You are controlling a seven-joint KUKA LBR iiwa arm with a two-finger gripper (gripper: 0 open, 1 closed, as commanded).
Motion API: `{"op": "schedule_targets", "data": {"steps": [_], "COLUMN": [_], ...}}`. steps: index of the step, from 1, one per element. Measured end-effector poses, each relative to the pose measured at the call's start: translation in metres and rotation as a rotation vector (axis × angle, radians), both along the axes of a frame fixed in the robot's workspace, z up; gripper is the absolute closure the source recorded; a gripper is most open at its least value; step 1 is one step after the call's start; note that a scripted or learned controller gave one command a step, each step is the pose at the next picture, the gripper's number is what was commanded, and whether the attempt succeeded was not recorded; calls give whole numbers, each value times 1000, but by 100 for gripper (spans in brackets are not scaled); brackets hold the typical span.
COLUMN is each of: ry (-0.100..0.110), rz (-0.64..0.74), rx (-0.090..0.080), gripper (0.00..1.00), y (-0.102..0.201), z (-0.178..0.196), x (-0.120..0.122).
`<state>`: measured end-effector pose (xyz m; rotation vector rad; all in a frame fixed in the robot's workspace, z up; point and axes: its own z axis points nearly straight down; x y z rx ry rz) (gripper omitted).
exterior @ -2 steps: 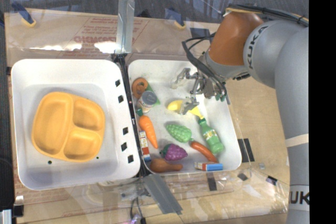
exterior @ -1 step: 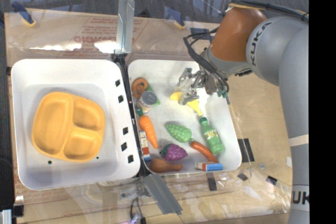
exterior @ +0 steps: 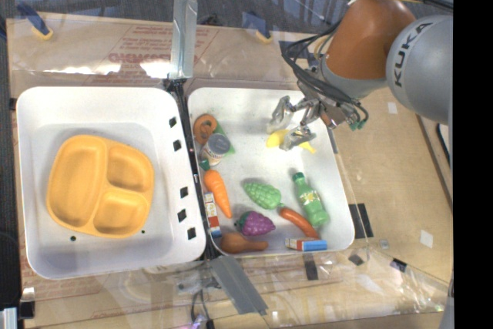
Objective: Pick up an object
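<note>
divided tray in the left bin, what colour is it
Yellow-orange; the divided tray shows plainly in the camera view.

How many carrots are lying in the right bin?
2. One carrot lies along the right bin's left wall, tip pointing toward the front. The other carrot lies near the front right, beside the green bottle. Further ones may be hidden under other toys.
</note>
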<state>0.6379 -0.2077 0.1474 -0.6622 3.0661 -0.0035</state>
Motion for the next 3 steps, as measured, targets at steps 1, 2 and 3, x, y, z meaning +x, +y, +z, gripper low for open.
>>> {"op": "schedule_targets", "data": {"steps": [1,2,3], "ry": [-3,-7,-5], "rz": [10,-108,-104], "rx": [4,1,0], "gripper": [100,100,100], "y": [142,131,132], "z": [48,133,141], "x": [19,21,21]}}
